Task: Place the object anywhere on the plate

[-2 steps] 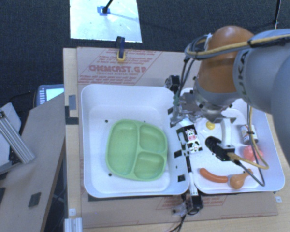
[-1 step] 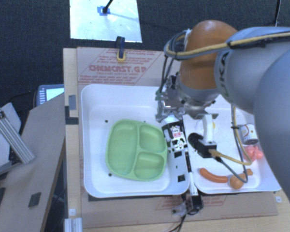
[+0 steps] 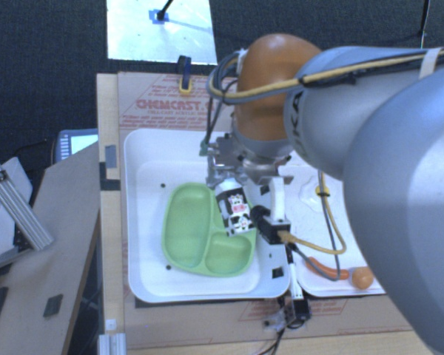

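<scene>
A light green divided plate lies in the left white bin. My gripper hangs under the orange wrist band, over the plate's right rim. A small white object with black cow-like patches sits tilted between its fingers, above the rim where the plate's compartments meet. The gripper is shut on this object. The wrist hides the object's upper end.
In the right bin, near its front edge, lie an orange carrot-like piece and a small orange ball. The grey arm covers most of the right bin. A cardboard sheet lies behind the bins.
</scene>
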Available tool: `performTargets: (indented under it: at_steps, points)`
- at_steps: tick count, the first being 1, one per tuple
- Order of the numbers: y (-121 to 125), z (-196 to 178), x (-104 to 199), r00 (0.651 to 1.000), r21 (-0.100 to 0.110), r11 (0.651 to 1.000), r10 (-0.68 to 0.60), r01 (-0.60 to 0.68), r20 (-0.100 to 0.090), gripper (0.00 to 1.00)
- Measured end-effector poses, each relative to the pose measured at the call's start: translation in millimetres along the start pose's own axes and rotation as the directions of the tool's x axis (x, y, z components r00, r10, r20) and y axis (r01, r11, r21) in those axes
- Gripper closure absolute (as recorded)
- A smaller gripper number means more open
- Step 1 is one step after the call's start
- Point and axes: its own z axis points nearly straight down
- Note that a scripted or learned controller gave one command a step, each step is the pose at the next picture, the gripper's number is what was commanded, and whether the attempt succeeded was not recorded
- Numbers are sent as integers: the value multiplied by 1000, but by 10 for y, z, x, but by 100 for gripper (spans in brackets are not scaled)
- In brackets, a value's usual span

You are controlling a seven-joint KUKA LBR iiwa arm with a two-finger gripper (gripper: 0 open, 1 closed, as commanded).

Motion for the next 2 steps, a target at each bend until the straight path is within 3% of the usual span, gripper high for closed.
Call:
performTargets:
  at_steps: [1,2]
  points:
    - [149,-149,380,1000,-3,1000,2,-2,0,100]
    - [144,-140,354,1000,0,1000,5,-5,2,0]
